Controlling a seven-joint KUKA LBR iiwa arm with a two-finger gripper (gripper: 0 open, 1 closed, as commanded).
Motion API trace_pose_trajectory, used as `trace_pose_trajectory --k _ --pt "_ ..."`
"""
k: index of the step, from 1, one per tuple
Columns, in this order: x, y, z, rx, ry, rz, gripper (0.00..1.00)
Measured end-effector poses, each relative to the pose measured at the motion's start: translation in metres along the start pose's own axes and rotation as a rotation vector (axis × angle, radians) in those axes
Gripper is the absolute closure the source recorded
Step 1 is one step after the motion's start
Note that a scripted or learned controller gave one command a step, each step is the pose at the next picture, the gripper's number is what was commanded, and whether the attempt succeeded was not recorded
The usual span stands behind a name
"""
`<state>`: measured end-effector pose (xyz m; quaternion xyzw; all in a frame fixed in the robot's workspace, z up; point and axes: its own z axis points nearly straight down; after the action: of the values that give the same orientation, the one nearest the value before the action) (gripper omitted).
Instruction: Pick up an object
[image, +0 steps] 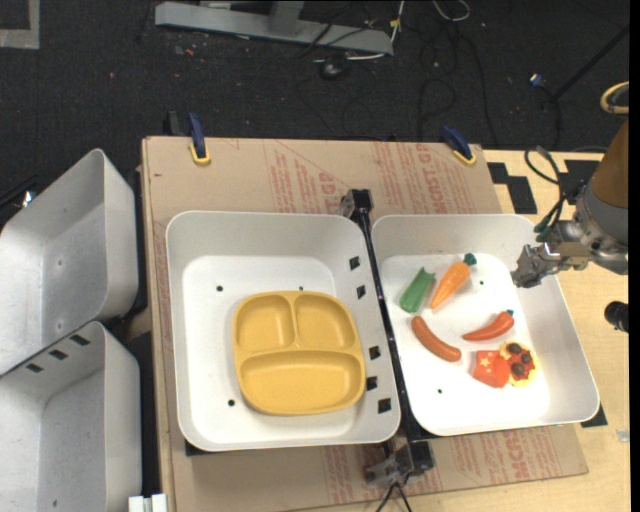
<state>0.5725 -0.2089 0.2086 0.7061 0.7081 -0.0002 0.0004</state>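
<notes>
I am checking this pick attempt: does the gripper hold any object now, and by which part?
Nothing is held. The gripper hangs over the right bin's far edge, apart from the carrot and the other toy foods.

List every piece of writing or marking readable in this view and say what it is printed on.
Red print along the top of the cardboard sheet under the bins: mirrored or upside down, too faint to read.
Red print on the cardboard's bottom right edge: partial letters, not readable.
White bins, yellow divided plate, toy food and gripper: no readable text.
</notes>
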Motion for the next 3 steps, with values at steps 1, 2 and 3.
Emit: trace_pose_trajectory --k 1,2,3 --pt "0.061 -0.003 0.001 0.0 0.003 -0.005 1.0" --pt "0.117 -0.005 0.003 0.002 0.004 -0.005 1.0" --pt "0.165 -0.013 0.006 0.003 0.003 -0.004 1.0"
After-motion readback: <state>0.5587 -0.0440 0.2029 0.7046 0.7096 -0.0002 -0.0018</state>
